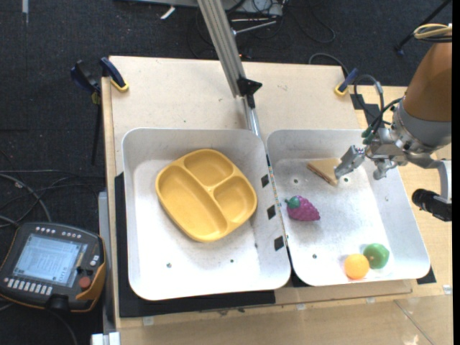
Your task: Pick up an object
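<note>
The camera view showed two shallow white bins set side by side on a pale bench [180, 92], and all places below are given relative to the right bin [402, 221]. The gripper [350, 162] was seen above the far part of that bin, carried by the grey arm [424, 113] with its orange band, which reached in across the bin's right edge. Whether the fingers were spread or pressed together could not be told, and nothing was seen between them. A tan wedge-shaped piece [323, 170] lay on the bin's floor near its far wall, just beside the gripper on the left; whether the two touched could not be told. A purple grape bunch with a green top [302, 208] lay toward the bin's left side, near its middle depth. An orange ball [356, 266] and a green ball [376, 254] were found side by side, apparently touching, in the bin's near right corner. In the neighbouring left bin [144, 264], a yellow divided plate [207, 193] with three compartments lay flat. To the left of both bins, off the bench, a teach pendant [50, 264] rested on the dark floor.
</note>
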Robot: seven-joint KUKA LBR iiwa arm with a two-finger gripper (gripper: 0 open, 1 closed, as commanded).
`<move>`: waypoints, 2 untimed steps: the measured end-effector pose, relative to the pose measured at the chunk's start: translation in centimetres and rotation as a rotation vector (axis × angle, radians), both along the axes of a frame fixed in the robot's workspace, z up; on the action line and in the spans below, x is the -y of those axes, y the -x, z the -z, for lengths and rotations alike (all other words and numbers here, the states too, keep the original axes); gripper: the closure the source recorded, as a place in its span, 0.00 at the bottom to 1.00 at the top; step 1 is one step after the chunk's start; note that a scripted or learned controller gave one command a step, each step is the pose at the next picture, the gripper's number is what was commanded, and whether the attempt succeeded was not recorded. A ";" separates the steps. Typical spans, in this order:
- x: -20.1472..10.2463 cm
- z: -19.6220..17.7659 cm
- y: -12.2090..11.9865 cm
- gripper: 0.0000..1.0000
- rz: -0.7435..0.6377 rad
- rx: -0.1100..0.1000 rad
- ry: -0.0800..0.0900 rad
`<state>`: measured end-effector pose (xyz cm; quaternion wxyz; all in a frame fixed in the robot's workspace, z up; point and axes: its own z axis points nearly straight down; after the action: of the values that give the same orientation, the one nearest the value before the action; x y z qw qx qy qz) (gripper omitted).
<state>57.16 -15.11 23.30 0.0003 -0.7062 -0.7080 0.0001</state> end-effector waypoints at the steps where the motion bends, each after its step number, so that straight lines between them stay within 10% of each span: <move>1: 0.0 0.0 0.0 0.00 0.001 0.000 0.000; 2: 0.5 4.9 -0.7 0.00 0.003 -0.004 0.000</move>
<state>57.84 -15.60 18.43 0.0015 -0.7072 -0.7071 0.0016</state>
